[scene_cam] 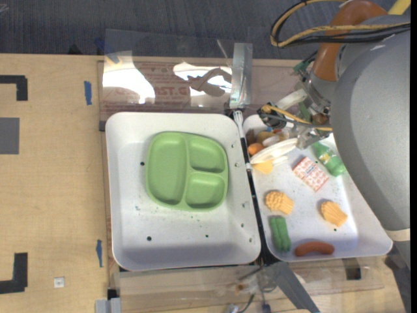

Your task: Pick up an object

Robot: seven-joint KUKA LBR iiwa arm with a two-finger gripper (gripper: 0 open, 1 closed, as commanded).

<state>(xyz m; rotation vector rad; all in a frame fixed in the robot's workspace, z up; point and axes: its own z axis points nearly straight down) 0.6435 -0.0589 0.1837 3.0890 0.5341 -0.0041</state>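
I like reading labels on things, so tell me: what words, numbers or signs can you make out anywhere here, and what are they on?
"ST. C": red letters, part of a longer print on the clear panel behind the left bin; the rest is lost in glare.
Red and white packet in the right bin: patterned print, too small to read.
Small square sticker on the bench: too small to read.

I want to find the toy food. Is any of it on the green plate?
No, the green plate holds nothing; the toy food, like the corn, lies in the right bin.
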